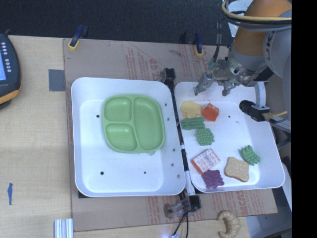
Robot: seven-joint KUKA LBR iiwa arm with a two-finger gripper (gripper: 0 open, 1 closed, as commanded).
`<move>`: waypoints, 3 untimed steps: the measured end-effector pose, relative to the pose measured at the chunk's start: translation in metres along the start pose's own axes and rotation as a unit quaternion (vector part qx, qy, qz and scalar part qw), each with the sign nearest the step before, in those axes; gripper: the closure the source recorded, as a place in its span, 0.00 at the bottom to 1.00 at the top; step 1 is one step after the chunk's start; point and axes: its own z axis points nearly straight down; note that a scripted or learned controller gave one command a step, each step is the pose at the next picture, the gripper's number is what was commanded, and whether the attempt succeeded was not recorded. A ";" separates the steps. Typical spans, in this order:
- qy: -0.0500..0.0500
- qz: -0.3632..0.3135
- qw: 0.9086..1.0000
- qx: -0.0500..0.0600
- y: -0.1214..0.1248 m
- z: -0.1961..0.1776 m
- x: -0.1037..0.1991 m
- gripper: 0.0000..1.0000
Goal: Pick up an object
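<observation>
Gripper [215,85] hangs spread wide and empty over the right bin's [267,148] far edge, the orange block [210,112] just below it, probably light, rigid plastic, best pinched across its flat sides.

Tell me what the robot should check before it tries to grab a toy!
1. Gripper fingers spread with nothing between them: ok.
2. Toys within reach in the right bin: ok.
3. Nearest toys, the orange piece and the yellow piece, touch each other, so a clean single grab: not ok.
4. Gripper directly above a toy: not ok, it sits at the bin's far edge.
5. Green plate lies in the left bin, out of the way: ok.
</observation>
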 end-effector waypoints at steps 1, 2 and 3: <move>0.000 0.000 1.000 0.000 -0.006 0.089 -0.015 0.00; 0.000 0.002 1.000 -0.002 -0.101 -0.005 -0.003 0.00; 0.000 0.003 1.000 0.005 -0.133 0.106 -0.051 0.00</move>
